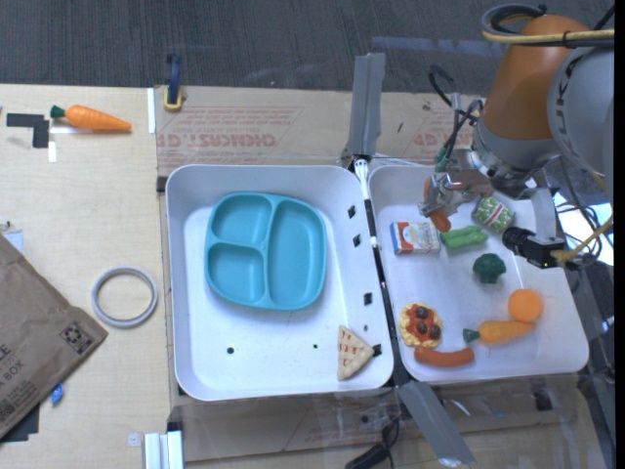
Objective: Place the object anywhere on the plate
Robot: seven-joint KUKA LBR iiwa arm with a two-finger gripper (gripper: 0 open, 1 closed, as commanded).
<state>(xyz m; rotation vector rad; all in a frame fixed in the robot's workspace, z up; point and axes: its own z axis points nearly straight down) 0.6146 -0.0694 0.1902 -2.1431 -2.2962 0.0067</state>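
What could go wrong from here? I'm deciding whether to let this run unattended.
1. The gripper sits among crowded toys: a small red-and-white carton and a green toy vegetable lie close, so it may grab or nudge the wrong one.
2. The blue three-compartment plate lies in the other white bin, across the divider; a weak grasp could drop short.

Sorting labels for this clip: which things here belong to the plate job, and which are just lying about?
Job: gripper over the right bin; blue plate in the left bin; toy foods by the gripper, like the green piece.

Lying about: carrot, tape ring, waffle wedge.
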